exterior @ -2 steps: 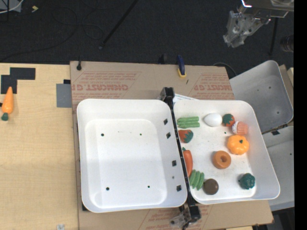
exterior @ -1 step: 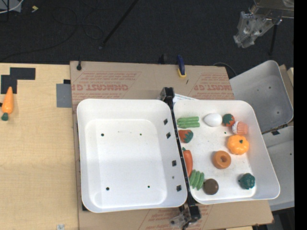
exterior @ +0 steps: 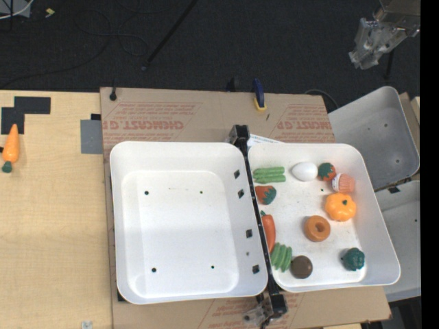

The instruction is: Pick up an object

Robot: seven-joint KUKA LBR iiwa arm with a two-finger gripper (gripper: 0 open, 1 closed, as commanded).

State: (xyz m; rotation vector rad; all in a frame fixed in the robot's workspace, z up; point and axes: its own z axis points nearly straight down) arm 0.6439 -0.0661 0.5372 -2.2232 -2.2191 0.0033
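The right bin (exterior: 374, 204) holds several toy foods: green beans (exterior: 269, 175), a white egg (exterior: 304, 171), a red and green fruit (exterior: 326, 171), a pink piece (exterior: 345, 183), an orange pumpkin (exterior: 341, 207), a brown doughnut (exterior: 317, 228), a red pepper (exterior: 268, 232), a green pod (exterior: 280, 256), a dark brown ball (exterior: 301, 266) and a teal piece (exterior: 354, 258). My gripper (exterior: 365, 52) hangs high at the top right, far above and behind the right bin, with nothing seen in it.
The left bin (exterior: 123, 184) stands beside the right one on a cardboard sheet (exterior: 171, 118). A toy carrot (exterior: 10, 149) lies on the wooden bench at far left. A grey metal plate (exterior: 384, 129) sits to the right of the bins.
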